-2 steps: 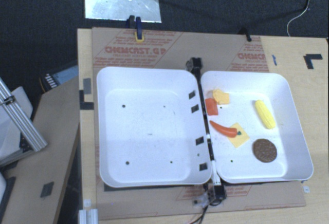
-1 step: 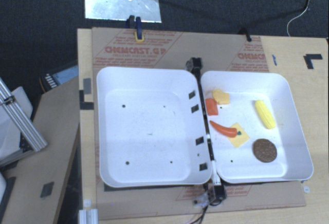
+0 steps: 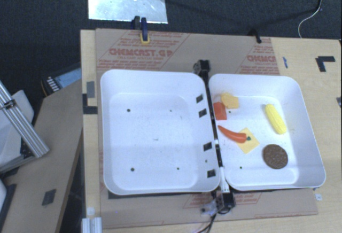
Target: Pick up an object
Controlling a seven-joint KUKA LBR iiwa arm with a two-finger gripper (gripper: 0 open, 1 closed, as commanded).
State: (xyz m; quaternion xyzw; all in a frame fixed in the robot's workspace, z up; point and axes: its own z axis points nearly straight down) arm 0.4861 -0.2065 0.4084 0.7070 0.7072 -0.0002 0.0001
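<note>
Left bin (image 3: 155,136) held nothing; all candidates lay loose in right bin (image 3: 307,119), spaced for separate picks: corn (image 3: 276,118), brown disc (image 3: 275,156), chili (image 3: 233,133), cheese slice (image 3: 249,142). Pincer state: cannot tell.

Two white bins (image 3: 155,136) (image 3: 299,119) on the worktop (image 3: 224,47). In the right bin: one corn cob (image 3: 275,118), one brown round patty (image 3: 275,156), one red chili pepper (image 3: 233,133), one red block (image 3: 219,110), two yellow cheese pieces (image 3: 230,100) (image 3: 249,142). Six small items total.
</note>
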